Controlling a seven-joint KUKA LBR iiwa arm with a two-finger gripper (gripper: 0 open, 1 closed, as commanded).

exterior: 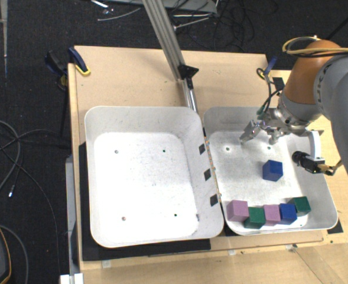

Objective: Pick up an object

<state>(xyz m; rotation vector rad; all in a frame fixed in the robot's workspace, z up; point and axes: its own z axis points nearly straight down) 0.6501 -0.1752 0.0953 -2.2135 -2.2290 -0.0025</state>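
A blue cube sits alone in the middle of the right bin. Along that bin's front wall runs a row of cubes: purple, dark green, pink-purple, blue and green. My gripper hangs over the back part of the right bin, up and slightly left of the lone blue cube and apart from it. Its two fingers are spread, open, with nothing between them.
The left bin lies beside the right one, their rims meeting near the bench's middle. A slanted metal pole reaches down to the bins' back junction. The grey arm with its orange band comes in from the right.
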